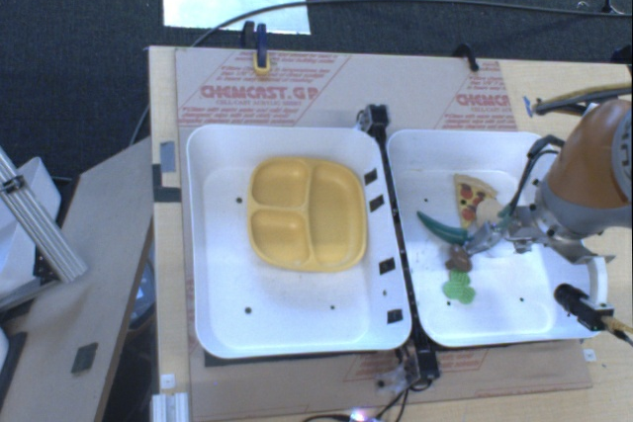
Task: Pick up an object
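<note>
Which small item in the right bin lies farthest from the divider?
The pizza slice, up near the bin's back; the dark green piece and light green one lie closer.

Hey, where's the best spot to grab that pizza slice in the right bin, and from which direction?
Probably the pizza slice is best taken across its narrower lower half, coming straight down. It lies flat on the right bin floor, crust end toward the far wall, so only its two slanted edges offer a pinch. The claw sits just below it, beside the green curved toy.
</note>
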